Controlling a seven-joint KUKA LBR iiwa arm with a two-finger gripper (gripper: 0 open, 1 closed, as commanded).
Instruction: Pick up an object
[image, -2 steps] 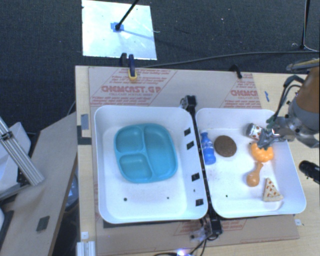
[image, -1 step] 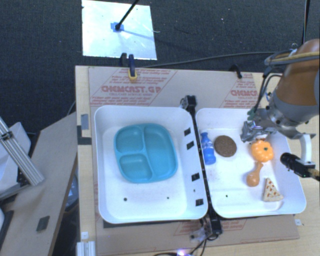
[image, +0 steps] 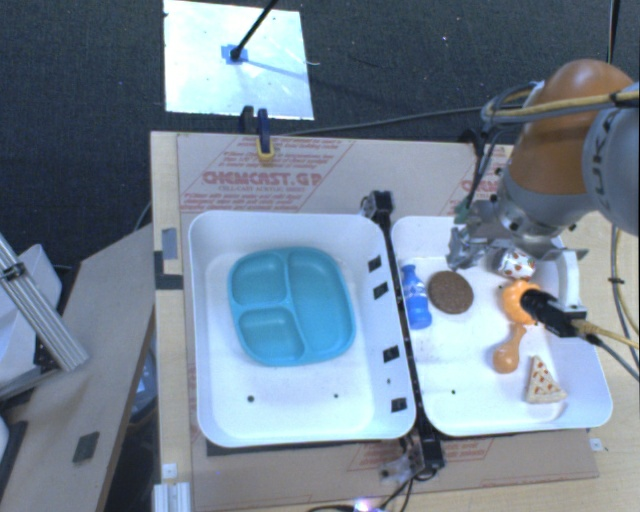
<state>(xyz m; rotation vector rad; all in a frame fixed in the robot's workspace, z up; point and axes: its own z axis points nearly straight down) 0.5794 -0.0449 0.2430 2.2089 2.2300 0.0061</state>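
- Pizza slice (image: 543, 382): well below the gripper (image: 462, 250).
- Orange spoon (image: 514, 330): lower right of it.
- Cookie (image: 451, 292): just below the gripper.
- Blue bottle (image: 414, 298): lower left.
- Gripper: over right bin (image: 590, 400); jaw state cannot be told.

Several small things lay loose in the right bin (image: 585, 400), any of them open to picking. A blue bottle (image: 414, 296) lay along the bin's left wall. Just beside it sat a flat brown round cookie (image: 451, 292). An orange spoon-like toy (image: 513, 328) lay lengthwise near the middle, its round end toward the near side. A pizza slice (image: 543, 382) rested near the front right corner. A small white and red piece (image: 516, 264) lay toward the back.
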